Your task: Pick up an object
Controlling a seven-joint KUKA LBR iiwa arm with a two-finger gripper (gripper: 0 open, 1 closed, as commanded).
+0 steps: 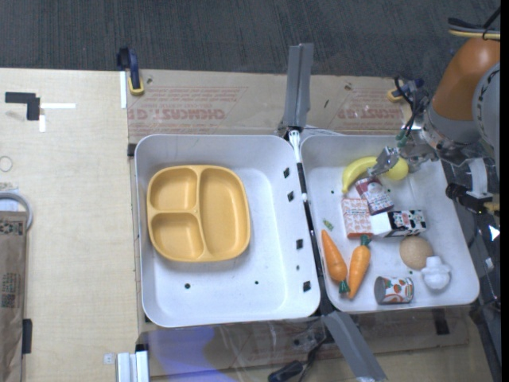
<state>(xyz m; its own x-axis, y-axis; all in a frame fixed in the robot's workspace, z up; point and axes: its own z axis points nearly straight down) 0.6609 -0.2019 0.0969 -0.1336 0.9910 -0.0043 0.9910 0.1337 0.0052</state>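
Nearest the camera, along the front wall of the right bin (469,289), a small can (394,290) with a red-and-white label lies on its side, and just to its right sits a small white figure-like object (437,276) whose form is too small to read. Behind that object rests a tan egg-shaped item (414,253). Left of the can, two toy carrots (347,263) lie side by side with their green tops near each other at the front, the left one slanting away toward the bin's left wall. Behind the carrots stand small packages: a red-and-white carton (355,216), a black-and-white box (406,222) to its right, and a dark red packet (374,195) further back. At the rear of this bin lies a yellow banana (364,169), its right end touching the gripper (390,160), which is down at the banana's tip; whether its fingers are apart or closed on the fruit cannot be told, as they are too small and cluttered to read. The grey arm with its orange band (466,78) reaches in from the right. In the left bin (238,301) a yellow three-compartment plate (199,213) lies flat, toward the left side. Both bins sit on a worktop (64,229) of pale wood.
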